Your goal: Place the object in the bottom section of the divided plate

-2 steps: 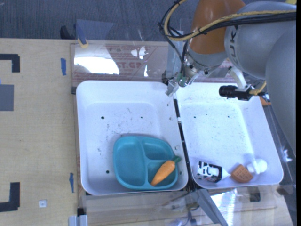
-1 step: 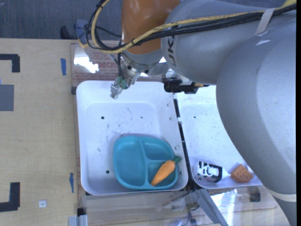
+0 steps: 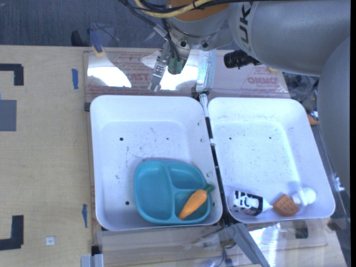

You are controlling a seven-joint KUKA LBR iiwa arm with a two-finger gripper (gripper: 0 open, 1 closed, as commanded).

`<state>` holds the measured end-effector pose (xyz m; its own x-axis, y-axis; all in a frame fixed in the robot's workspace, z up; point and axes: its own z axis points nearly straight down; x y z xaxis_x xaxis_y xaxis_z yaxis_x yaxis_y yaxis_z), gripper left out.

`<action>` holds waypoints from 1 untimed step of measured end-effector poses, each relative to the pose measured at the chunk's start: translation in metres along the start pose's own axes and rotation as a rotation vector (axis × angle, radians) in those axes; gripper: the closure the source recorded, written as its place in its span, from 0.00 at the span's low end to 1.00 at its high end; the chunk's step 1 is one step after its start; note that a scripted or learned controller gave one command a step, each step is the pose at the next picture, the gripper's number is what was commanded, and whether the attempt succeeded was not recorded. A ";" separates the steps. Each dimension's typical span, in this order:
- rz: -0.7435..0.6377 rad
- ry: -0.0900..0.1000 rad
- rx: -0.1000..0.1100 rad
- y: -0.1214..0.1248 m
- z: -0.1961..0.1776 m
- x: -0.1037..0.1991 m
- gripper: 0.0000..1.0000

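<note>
Carrot (image 3: 193,202) lies in the teal divided plate's (image 3: 153,191) lower right section, and the gripper (image 3: 167,65), grasping nothing, hovers beyond the bins; any retreat should rise straight, clear.

arm (image 3: 289,26): white letters "UK" at its 9 o'clock edge, cut off by the casing's curve
back panel (image 3: 261,82): reddish print at 12 o'clock behind the bins, mirrored and too blurred to read
black-and-white item (image 3: 247,202): markings at 6 o'clock in the right bin (image 3: 267,121), illegible
</note>
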<state>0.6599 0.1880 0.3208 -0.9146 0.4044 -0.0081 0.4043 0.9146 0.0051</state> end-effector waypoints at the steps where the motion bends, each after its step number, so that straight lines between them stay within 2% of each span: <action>1: -0.255 0.011 0.005 -0.055 0.129 0.009 1.00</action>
<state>0.6304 0.1413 0.1920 -0.9871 0.1602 0.0027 0.1602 0.9871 -0.0011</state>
